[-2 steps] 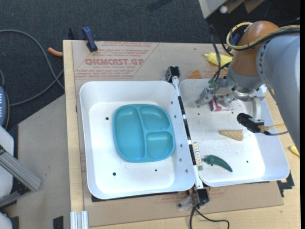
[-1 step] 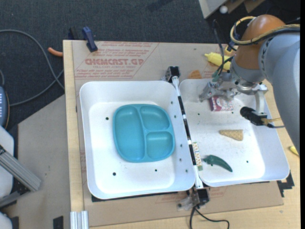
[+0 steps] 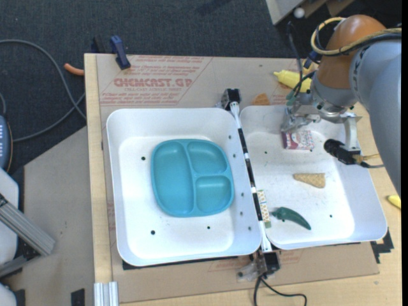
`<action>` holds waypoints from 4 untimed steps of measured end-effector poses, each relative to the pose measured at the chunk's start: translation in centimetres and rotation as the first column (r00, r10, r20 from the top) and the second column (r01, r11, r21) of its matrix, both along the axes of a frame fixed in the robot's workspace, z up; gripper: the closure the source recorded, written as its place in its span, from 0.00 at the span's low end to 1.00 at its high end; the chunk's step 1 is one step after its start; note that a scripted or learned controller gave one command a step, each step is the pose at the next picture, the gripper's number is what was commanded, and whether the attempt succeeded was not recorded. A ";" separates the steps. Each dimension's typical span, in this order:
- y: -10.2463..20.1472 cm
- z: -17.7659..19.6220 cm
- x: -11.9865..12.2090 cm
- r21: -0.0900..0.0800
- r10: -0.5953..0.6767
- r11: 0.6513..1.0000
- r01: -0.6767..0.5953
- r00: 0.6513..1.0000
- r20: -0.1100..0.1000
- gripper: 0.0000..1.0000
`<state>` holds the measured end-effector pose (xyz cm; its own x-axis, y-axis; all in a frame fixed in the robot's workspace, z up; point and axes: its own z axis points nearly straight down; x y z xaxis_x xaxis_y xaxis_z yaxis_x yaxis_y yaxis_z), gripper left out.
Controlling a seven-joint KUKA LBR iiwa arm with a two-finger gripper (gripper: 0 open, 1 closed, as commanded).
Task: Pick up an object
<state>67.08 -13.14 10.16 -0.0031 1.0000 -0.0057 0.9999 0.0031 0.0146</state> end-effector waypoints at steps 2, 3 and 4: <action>-0.7 -1.2 -0.1 0.004 0.000 1.000 0.000 1.000 -0.005 0.00; -0.8 0.0 0.0 -0.002 0.001 1.000 -0.001 1.000 0.001 1.00; -0.8 0.0 0.0 -0.002 0.001 1.000 -0.001 1.000 0.001 0.00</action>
<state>67.10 -13.93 10.14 -0.0037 1.0000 -0.0079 0.9999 0.0038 0.0153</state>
